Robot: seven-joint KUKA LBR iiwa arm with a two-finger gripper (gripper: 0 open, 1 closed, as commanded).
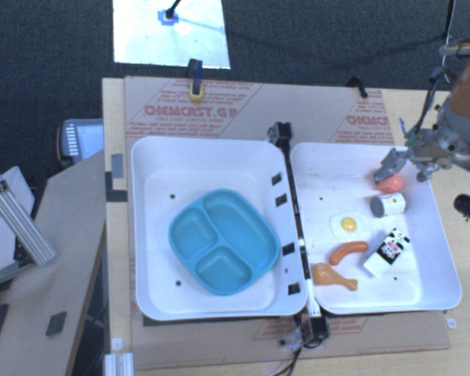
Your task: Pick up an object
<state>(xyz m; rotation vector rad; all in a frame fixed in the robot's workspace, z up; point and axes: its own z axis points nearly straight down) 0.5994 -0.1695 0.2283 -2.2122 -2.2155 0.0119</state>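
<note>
1. Tabletop (243, 100): carries two white bins side by side.
2. Left bin (157, 171): holds a blue divided plate (223, 241).
3. Right bin (439, 272): holds all small items.
4. Gripper (405, 165): fingers spread, grasping nothing, directly over the pink-orange object (390, 183) at the bin's far right.
5. Small items: white cylinder (388, 204), fried egg (347, 225), sausage (348, 251), chicken drumstick (334, 276), black-and-white carton (387, 253).

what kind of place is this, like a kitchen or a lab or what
Most likely a robotics lab or test bench, not a kitchen. A robot arm reaches over two white bins clamped onto cardboard, and the food in the right bin, such as the fried egg and sausage, looks like plastic toys. A blue divided plate sits in the left bin.
</note>
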